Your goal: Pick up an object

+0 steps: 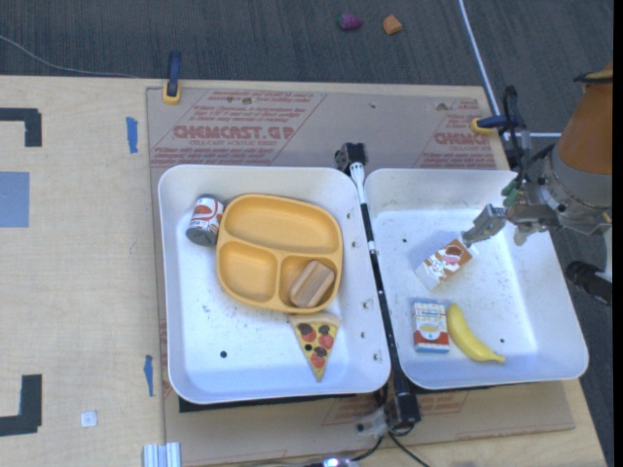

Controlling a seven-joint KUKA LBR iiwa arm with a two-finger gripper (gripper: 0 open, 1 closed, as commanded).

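Note:
My gripper (496, 236) hangs over the upper right part of the right bin (545, 358), its fingers spread open with nothing between them. One fingertip (476, 234) reaches down-left to the top corner of a small white and red packet (445, 264) lying tilted on the bin floor; I cannot tell whether it touches. Below the packet lie a small orange and white carton (430, 326) and a banana (473, 338), side by side near the bin's front.
The left bin (185, 358) holds a yellow divided plate (263, 227) with a bread roll (311, 282) in its lower right compartment, a tipped can (204, 220) at its left, and a toy pizza slice (317, 344) below. A black divider (370, 261) runs between the bins.

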